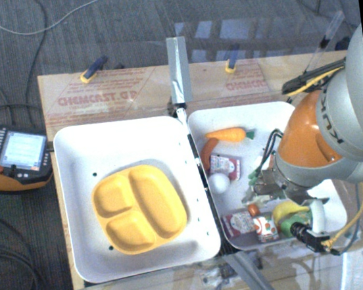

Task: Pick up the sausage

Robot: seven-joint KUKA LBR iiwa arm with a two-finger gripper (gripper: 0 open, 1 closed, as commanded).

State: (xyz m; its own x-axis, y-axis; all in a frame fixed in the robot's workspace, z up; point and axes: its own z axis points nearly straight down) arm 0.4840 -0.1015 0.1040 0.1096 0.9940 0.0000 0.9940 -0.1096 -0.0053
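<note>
The sausage (208, 152), a short red-brown link, lies tilted against the left wall of the right bin (210, 203), just below the carrot (226, 135). My gripper (256, 189) hangs low over the middle of the right bin, to the right of and below the sausage and apart from it. A white egg (219, 182) and a red-and-white packet (225, 166) lie between the gripper and the sausage. The grey and orange wrist (307, 144) covers the right part of this bin.
The left bin (74, 188) holds a yellow divided tray (140, 207). At the front of the right bin lie a second packet (239, 223), a small red-and-white can (266, 228), a banana (288, 211) and a green item (288, 228). A teach pendant (16, 158) sits left of the bench.
</note>
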